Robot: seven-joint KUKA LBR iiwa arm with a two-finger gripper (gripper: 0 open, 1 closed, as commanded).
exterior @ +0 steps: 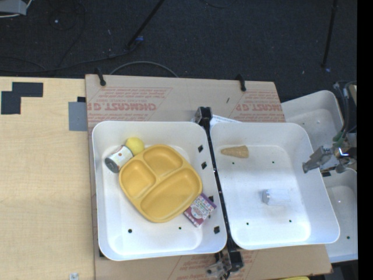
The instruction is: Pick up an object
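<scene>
From my remote station, I see two white bins side by side on the bench, the left bin and the right bin, and I place everything against the black divider where their walls meet.

Largest in the left bin is a yellow sectioned plate (three compartments), lying flat just left of the divider. Its far-left corner meets a small grey-and-white cylinder, tipped on its side, with a yellow ball-like object just beside that, both well left of the divider. A small pink-and-white packet sits at the plate's near edge, close against the divider.

Right of the divider, a tan cone-shaped piece lies near the far wall, a short way from the divider. A small grey object rests further right, near mid-floor.

The gripper hangs at the right bin's outer rim, well away from the divider, with nothing between its fingers; I cannot tell whether they are spread or closed.
</scene>
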